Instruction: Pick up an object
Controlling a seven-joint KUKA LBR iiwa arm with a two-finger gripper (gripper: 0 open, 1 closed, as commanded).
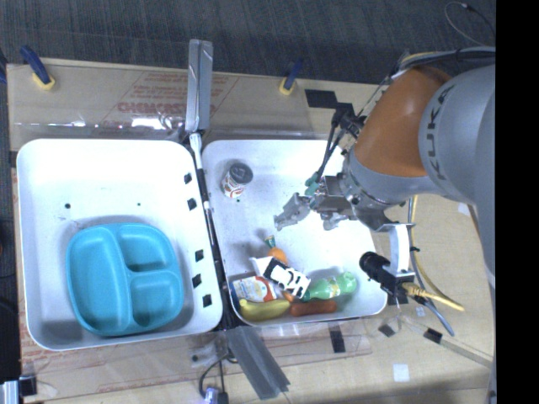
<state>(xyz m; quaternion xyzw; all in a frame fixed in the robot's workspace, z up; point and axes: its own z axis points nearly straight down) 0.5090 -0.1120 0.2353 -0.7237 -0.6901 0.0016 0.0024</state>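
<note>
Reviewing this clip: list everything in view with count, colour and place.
bins: 2, white, side by side on the bench
divided tray: 1, light blue, in the left bin, near its front
can: 1, silver with some red, in the right bin, upper left
banana: 1, yellow, at the right bin's front edge
green bottle: 1, green, front of the right bin, in the pile
other small items: several, white, black and orange, piled at the right bin's front; too cluttered to count
clamps: 2, blue, on the bench's far edge
gripper: 1, grey, above the middle of the right bin
</note>
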